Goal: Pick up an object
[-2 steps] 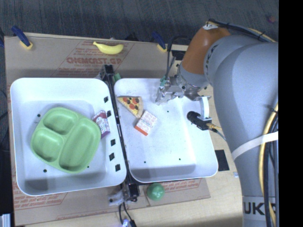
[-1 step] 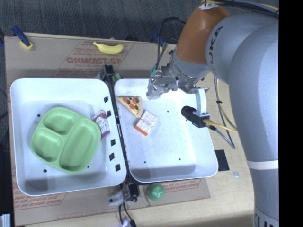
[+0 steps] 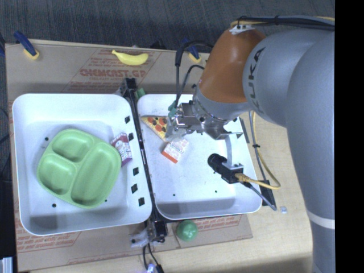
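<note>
**A:** Where do we stand?

**B:** We have the gripper low over the upper left part of the right bin, near the middle of the frame. We cannot tell whether it is open or closed, because the wrist hides it from above.

**A:** What do we go for?

**B:** 2 candidates lie right by it. The pizza slice is just to its left, close to the bin's left wall. The small orange-and-white carton is just below it in the frame. We see nothing held, so we judge the pick is not yet made.

**A:** How do we do it well?

**B:** We would choose the carton, since it lies clear of the wall with bare floor around it. We should centre over it, turn to span its narrow side, come straight down, and close before lifting. The slice looks flat and sits near the wall, so it seems likelier to slip.

**A:** And the bins?

**B:** The left bin holds 1 green divided plate, with a small red-and-white packet just beside its right edge. The right bin holds those 2 candidates. A banana and a green ball lie outside the bins, on the desk.
</note>
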You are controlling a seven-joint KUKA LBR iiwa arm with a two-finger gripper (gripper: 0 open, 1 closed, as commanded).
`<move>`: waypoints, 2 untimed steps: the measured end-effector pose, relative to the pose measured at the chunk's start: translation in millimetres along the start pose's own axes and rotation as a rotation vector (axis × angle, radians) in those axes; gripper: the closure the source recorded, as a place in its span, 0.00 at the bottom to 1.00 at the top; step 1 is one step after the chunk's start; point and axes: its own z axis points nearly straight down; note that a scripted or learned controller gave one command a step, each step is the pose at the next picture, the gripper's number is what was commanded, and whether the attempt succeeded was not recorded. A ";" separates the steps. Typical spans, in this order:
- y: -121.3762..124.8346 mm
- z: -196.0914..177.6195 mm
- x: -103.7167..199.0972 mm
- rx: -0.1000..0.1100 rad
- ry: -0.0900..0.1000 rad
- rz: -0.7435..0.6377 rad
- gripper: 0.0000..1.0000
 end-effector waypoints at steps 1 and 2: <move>0.0 0.0 -0.3 0.000 0.000 0.001 0.00; -71.3 28.4 76.2 0.002 0.000 -0.001 0.00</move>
